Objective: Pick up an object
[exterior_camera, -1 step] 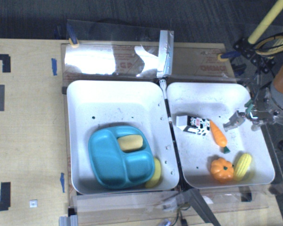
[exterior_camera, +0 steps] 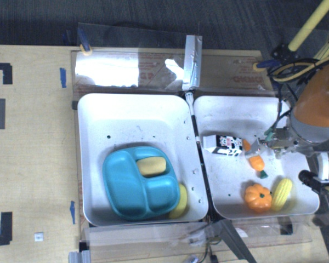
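Gripper (exterior_camera: 274,141) over right bin (exterior_camera: 230,199), finger state unclear, toy carrot (exterior_camera: 256,164) just beside it

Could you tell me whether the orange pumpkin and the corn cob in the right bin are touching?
Touching: the camera view shows the pumpkin pressed against the corn cob, no gap between.

In the right bin (exterior_camera: 219,114), a small toy carrot (exterior_camera: 256,163) lay mid-floor; a toy pumpkin (exterior_camera: 258,196) and corn cob (exterior_camera: 282,193) (touching) sat near the front edge.
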Controlling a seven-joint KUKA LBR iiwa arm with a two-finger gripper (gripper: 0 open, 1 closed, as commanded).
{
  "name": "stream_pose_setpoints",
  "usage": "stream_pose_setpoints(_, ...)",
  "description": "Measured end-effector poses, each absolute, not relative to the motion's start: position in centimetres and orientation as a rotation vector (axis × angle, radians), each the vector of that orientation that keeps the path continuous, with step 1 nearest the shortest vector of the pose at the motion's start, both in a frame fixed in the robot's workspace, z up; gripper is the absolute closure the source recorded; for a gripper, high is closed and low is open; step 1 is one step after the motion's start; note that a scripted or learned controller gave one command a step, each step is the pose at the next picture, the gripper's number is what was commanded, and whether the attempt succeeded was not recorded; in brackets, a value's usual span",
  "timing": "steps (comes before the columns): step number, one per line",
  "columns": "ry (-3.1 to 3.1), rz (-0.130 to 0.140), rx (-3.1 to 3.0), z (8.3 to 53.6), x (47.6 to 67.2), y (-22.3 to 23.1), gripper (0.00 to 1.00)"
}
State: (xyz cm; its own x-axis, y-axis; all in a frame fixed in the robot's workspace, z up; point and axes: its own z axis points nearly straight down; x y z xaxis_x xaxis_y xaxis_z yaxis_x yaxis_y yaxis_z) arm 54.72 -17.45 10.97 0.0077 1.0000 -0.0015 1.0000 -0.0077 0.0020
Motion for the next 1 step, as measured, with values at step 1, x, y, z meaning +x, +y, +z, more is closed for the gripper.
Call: stream_pose_setpoints(1, 2.271, 0.002, 2.167, 8.67, 53.74, -15.79, 0.0)
